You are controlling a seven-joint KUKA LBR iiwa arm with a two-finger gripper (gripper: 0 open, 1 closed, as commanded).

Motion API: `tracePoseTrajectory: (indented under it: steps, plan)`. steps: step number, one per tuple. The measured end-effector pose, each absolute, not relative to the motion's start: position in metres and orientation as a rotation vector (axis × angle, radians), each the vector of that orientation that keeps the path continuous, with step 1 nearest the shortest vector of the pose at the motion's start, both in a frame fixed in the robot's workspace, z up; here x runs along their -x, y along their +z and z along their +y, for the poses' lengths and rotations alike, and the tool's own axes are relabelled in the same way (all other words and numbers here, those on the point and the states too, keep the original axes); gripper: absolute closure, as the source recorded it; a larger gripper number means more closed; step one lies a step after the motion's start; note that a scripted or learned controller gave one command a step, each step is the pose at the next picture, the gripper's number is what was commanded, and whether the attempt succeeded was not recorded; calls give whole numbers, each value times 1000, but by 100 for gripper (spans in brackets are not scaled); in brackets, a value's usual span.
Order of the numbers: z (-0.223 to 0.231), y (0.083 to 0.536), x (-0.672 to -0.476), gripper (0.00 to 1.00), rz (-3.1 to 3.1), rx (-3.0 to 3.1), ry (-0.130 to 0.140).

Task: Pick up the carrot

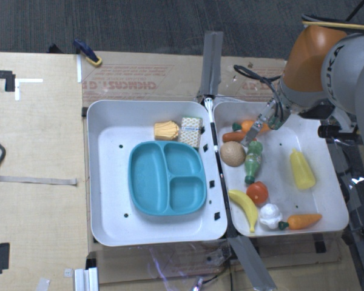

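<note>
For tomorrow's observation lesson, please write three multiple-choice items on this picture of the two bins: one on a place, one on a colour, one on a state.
1. Where does the carrot lie?
A. On the divided plate
B. In the right bin, near its front right corner
C. On the bench outside the bins

2. What colour is the divided plate in the left bin?
A. Red
B. Blue
C. Black

3. Where does the tool stand with regard to the carrot?
A. Closed round it
B. Resting on top of it
C. Apart from it, over the back left of the right bin

Answers: 1 B, it lies beside the garlic bulb by the front wall. 2 B, the plate is plainly turquoise blue. 3 C, the tool hangs by the potato, with other toys between.
</note>
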State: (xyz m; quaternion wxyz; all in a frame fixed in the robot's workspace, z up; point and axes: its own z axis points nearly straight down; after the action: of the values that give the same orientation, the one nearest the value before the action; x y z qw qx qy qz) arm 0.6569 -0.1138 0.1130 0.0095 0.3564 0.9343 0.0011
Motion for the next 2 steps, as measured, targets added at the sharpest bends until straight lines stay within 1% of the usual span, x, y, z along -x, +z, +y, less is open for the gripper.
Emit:
tracePoseTrajectory:
  steps: [1,2]
  plan:
    - [-71,193,-650,0,2692,-1612,0]
    - [-114,101,-637,0,2703,-1571,7]
